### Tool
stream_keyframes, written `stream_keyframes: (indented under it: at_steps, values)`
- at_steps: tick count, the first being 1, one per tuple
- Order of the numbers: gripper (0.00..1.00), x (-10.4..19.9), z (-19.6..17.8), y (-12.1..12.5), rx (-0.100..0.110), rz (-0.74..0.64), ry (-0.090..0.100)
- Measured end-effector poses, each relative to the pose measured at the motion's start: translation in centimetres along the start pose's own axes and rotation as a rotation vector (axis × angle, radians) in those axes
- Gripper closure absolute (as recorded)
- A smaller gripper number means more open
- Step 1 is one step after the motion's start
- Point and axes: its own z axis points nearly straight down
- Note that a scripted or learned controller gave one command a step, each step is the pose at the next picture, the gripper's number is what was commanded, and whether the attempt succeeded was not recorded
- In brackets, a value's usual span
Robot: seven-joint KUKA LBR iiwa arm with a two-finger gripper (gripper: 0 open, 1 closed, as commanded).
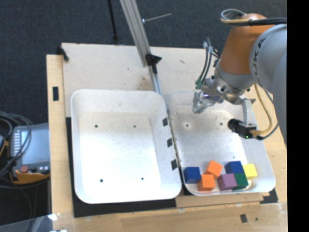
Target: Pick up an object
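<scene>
Several small blocks lie clustered at the near edge of the right bin [193, 129]: a blue cube [192, 174], two orange ones [214, 168] [207, 181], a purple one [227, 181], a green one [241, 180], another blue one [234, 167] and a yellow one [250, 170]. My gripper [200, 104] hangs over the far part of the right bin, well away from the blocks. Nothing shows between its fingers.
The left bin [120, 144] sits beside the right one, sharing a raised middle rim. A slanted aluminium rail [137, 25] runs from the top of the view down to the bins' far junction. A black cable and connector [237, 126] hang near the wrist.
</scene>
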Motion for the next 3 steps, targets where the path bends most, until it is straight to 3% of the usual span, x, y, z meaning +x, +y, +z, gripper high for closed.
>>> stream_keyframes:
  at_steps: [1, 2, 3]
  values:
    - [1.00, 5.5, 0.3, -0.4, 0.001, 0.000, 0.000]
    - [1.00, 10.1, -0.6, 0.7, -0.003, -0.001, 0.000]
    - [1.00, 15.2, -0.6, -0.1, 0.000, -0.001, 0.001]
